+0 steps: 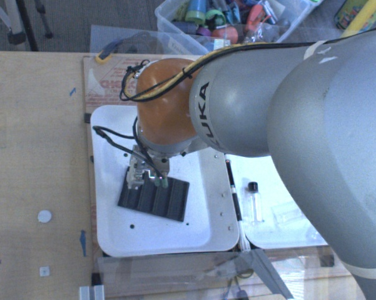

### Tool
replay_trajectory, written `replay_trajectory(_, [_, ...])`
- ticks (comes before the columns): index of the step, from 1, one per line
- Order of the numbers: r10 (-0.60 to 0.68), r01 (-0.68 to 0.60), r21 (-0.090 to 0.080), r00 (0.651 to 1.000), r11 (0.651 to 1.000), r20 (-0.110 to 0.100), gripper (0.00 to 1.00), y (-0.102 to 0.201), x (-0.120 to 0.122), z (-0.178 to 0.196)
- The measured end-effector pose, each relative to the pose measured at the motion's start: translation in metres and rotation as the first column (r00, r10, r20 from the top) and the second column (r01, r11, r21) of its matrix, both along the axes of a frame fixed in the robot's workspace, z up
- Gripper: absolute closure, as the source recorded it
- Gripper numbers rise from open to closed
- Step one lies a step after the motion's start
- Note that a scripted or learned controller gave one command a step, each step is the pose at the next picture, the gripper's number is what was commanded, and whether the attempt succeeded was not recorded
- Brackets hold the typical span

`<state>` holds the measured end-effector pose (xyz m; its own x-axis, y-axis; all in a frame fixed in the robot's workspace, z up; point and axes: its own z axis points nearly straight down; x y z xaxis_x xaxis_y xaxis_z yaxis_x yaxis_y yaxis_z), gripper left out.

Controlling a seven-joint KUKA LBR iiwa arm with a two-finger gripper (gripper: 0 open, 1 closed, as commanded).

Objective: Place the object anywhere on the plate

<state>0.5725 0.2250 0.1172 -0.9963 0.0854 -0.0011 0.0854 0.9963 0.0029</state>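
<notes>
The arm [288, 86] hides much of the right bin [281, 230] and the left bin's [112, 230] upper part.

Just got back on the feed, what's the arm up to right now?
The KUKA arm reaches in from the right, and its gripper is down over the left bin, right at the top edge of a black ribbed plate lying flat there. I can't make out anything between its fingers. In the right bin a small clear vial with a black cap lies by itself, apart from the gripper.
</notes>
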Motion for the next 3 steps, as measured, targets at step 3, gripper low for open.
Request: replay_trajectory(3, [0.425,-0.425,-0.001,0.905,0.905,0.003,1.00,0.000,0.034,0.021])
